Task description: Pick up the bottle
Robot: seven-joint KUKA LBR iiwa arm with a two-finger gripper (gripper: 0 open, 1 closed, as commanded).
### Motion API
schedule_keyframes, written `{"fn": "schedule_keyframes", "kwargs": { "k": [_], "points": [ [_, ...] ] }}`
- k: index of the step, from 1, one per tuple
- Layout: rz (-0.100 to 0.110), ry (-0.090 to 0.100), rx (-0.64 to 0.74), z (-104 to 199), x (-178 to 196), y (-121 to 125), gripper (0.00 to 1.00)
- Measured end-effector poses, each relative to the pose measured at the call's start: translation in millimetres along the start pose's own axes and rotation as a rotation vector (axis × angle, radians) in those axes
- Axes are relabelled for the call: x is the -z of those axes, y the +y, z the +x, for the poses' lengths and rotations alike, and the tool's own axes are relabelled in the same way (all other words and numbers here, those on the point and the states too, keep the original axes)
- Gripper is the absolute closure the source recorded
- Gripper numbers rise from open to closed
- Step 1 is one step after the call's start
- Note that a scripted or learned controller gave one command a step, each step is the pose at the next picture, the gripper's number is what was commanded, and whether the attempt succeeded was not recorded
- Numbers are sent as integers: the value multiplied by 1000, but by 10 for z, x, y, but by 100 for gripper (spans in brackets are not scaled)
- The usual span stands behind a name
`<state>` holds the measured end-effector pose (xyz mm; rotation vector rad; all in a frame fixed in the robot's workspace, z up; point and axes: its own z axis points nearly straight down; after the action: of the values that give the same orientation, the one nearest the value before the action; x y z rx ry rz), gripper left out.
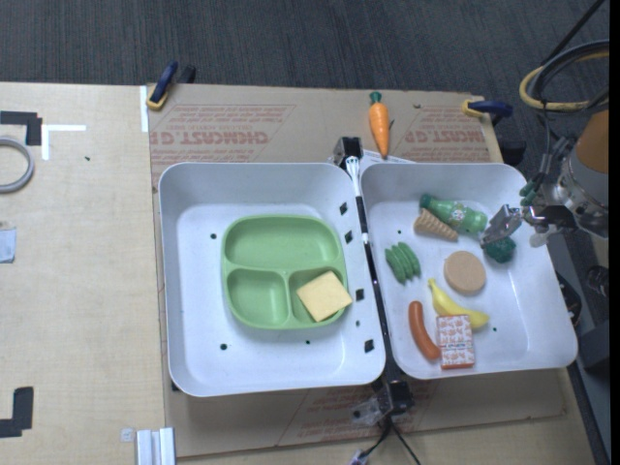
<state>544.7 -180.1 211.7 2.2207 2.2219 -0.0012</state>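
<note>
Gripper hangs low in the right bin, and its clench can't be judged from here. The green bottle lies just to its left, beside the cone. Best to straddle the bottle's body squarely.

This looks like a robotics lab. A pale wooden counter carries two shallow white plastic bins clipped side by side on a brown cardboard sheet held by blue clamps. Black tape marks sit at the left, yellow and black cables loop at upper right, and dark grey carpet lies beyond.
</note>
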Motion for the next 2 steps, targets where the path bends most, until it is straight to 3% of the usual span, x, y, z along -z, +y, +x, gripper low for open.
{"fn": "schedule_keyframes", "kwargs": {
  "k": [1, 2],
  "points": [
    [-3, -1, 214, -301, -1132, 159, 0],
    [-6, -2, 211, -304, -1028, 167, 100]
  ]
}}
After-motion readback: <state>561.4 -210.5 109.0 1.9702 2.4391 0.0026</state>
